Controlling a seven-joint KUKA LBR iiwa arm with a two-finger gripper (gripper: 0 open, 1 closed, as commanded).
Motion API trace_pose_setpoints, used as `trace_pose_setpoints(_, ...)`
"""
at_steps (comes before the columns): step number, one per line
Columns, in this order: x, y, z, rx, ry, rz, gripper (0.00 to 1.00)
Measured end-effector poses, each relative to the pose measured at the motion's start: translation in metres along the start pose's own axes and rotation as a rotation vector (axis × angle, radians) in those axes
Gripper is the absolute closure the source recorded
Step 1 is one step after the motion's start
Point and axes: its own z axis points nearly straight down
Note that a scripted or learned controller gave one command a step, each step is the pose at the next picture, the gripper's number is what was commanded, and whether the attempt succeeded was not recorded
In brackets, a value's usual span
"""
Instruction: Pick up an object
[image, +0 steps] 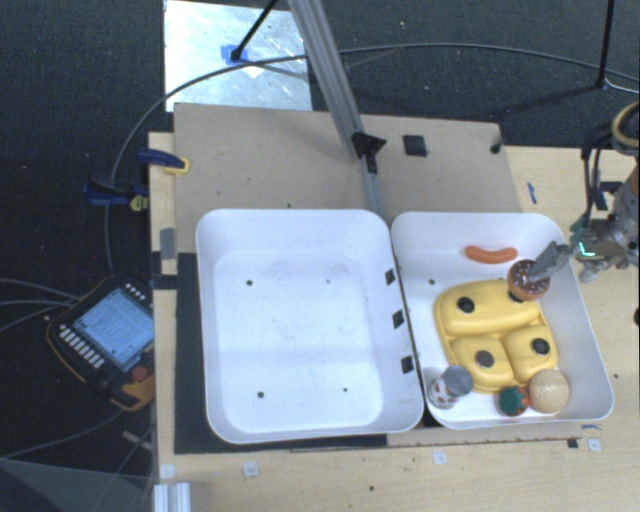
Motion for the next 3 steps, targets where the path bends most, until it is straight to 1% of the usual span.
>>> trace_pose_setpoints(1, 0.000, 0.001, -0.001, -0.002, -0.001, 0.000, 0.00)
trace_pose_setpoints(2, -0.003, -0.002, 0.061, 0.002, 0.001, 0.003, 0.00)
trace_pose_setpoints(3, 0.000, 0.000, 0.104, 0.001, 0.001, 0.003, 0.00)
